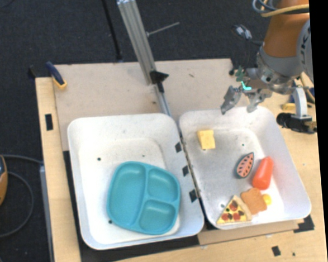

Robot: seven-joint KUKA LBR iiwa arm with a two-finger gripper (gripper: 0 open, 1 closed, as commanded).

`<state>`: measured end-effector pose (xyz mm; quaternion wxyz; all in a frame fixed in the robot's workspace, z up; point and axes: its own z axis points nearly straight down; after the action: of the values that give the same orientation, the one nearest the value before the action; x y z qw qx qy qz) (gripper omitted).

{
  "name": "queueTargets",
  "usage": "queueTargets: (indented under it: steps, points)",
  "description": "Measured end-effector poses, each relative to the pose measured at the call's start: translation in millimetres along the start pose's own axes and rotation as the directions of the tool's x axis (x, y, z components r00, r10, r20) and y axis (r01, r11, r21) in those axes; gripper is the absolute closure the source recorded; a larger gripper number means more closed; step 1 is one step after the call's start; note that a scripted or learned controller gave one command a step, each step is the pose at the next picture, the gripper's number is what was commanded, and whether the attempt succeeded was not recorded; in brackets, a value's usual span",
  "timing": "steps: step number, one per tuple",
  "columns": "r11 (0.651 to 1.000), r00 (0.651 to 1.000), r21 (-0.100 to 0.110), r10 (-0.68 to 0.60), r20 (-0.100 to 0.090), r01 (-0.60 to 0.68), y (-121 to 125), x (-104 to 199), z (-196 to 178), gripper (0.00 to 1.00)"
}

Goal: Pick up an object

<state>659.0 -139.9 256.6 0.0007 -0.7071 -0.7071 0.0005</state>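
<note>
Item: yellow block [206, 139], upper left of right bin [292, 202], lying apart from other toys.
Est. handling: looks light, stiff, squarish; flat sides should suit a pinch across opp. faces, approx. mid-height. Low slip risk, prob. not fragile.
Claw [240, 103]: above bin's far rim, fingers spread wide, nothing betw. them.
Also in bin: watermelon slice [244, 165], orange-red piece [263, 174], pizza slice [234, 212]; crowded, harder picks.

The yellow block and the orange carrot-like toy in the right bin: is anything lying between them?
Yes. In the camera view, the watermelon slice lies between the yellow block and the orange toy, close beside the latter.
</note>
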Motion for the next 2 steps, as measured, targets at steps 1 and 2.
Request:
queueTargets:
  steps: [1, 2]
  points:
    - [1.0, 1.0, -0.004, -0.001, 0.0, 0.001, 1, 0, -2, 0.0]
    - [1.0, 1.0, 0.002, 0.0, 0.002, 0.0, -3, -1, 61, 0.0]
